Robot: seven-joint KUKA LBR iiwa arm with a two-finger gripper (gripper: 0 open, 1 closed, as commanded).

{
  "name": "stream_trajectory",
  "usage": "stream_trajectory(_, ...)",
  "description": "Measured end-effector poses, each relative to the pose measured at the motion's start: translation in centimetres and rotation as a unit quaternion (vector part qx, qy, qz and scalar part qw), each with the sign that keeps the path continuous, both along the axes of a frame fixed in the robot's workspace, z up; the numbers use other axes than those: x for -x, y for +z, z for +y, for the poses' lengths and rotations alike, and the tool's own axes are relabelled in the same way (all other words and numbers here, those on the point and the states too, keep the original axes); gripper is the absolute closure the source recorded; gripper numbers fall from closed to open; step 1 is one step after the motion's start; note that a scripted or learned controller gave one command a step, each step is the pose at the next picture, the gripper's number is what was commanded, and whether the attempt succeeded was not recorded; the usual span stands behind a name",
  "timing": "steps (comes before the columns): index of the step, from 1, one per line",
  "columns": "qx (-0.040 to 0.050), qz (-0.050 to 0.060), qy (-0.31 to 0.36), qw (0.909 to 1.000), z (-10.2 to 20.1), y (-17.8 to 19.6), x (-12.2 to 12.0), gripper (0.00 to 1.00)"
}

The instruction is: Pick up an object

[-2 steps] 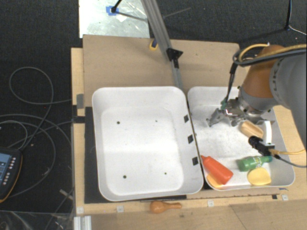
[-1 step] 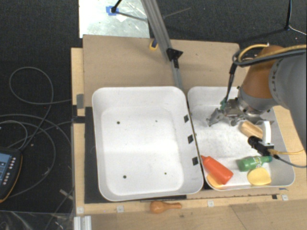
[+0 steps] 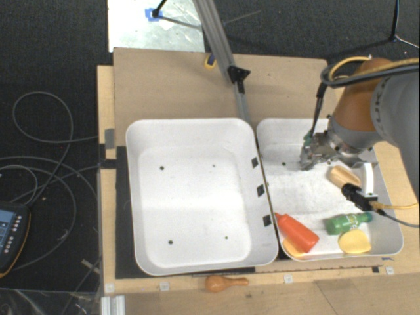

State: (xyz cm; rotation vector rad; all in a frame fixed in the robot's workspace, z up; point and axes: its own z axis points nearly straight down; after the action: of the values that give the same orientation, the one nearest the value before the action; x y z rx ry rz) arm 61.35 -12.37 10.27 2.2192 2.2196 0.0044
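Note:
The right bin point(image 3: 292, 192) holds several objects. A tan oblong piece point(image 3: 341, 175) lies by its right wall, and a green bottle point(image 3: 346, 222) lies on its side near the front. A yellow round piece point(image 3: 355, 242) sits in the front right corner, and an orange-red bottle-shaped object point(image 3: 296, 232) rests in the front left corner. My gripper point(image 3: 307, 161) is low over the bin's bare back part. It stands left of the tan piece, apart from it, and I see nothing in it.
The left bin point(image 3: 134, 195) sits alongside, joined by a black-clipped rim. A tan wooden object point(image 3: 226, 282) lies on the bench in front of the bins. A grey pole point(image 3: 220, 38) slants over the back. Cables trail from the arm along the right bin's right side.

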Motion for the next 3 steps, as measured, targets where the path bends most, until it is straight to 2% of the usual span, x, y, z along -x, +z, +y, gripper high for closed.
stream_trajectory(1,0.0007,-0.001,0.001,1.0,-0.5,4.8,-0.8,1.0)
stream_trajectory(2,0.0008,-0.003,0.003,1.0,-0.1,11.0,-1.6,1.0)
stream_trajectory(3,0.0004,-0.001,0.003,1.0,-0.2,14.1,-1.8,1.0)
